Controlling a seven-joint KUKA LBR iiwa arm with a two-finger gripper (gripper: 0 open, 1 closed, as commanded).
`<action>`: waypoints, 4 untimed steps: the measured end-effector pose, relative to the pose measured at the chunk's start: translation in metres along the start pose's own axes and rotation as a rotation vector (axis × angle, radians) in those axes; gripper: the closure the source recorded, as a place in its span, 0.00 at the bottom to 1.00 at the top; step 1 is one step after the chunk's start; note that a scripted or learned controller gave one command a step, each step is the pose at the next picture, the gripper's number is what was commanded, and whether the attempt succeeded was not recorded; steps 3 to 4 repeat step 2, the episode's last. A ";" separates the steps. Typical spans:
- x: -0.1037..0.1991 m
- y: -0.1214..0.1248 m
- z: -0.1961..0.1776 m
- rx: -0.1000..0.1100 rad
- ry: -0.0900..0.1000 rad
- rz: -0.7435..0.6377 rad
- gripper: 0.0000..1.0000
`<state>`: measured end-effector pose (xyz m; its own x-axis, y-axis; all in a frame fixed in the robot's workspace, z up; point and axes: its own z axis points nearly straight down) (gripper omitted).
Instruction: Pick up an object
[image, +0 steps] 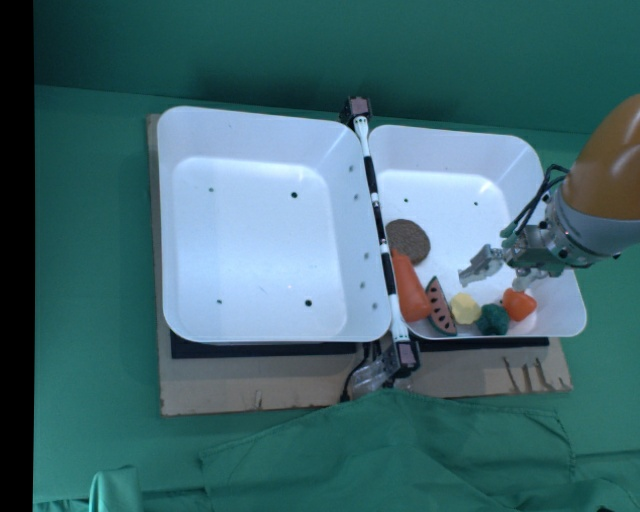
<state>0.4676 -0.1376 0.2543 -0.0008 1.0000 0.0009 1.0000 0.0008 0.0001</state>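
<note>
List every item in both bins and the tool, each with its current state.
tool: hovering over the right bin, nothing seen between its fingers
brown disc: lying flat
carrot: lying along the divider
watermelon slice: lying beside the carrot
yellow piece: resting at the front wall
green piece: resting at the front wall
orange piece: resting under the tool
left bin: sitting level

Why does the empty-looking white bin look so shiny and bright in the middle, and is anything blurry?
In the camera view, overhead light glares off the left bin, washing its floor pale blue-white; the right bin is bright too, and the claw casts a soft shadow on it. The small toy foods by the near wall, like the carrot and watermelon slice, look slightly soft, not sharp.
</note>
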 end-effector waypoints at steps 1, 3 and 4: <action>-0.004 0.001 -0.013 -0.008 -0.004 0.007 1.00; -0.005 -0.001 -0.078 -0.011 -0.005 0.020 1.00; -0.005 -0.001 -0.078 -0.011 -0.005 0.020 1.00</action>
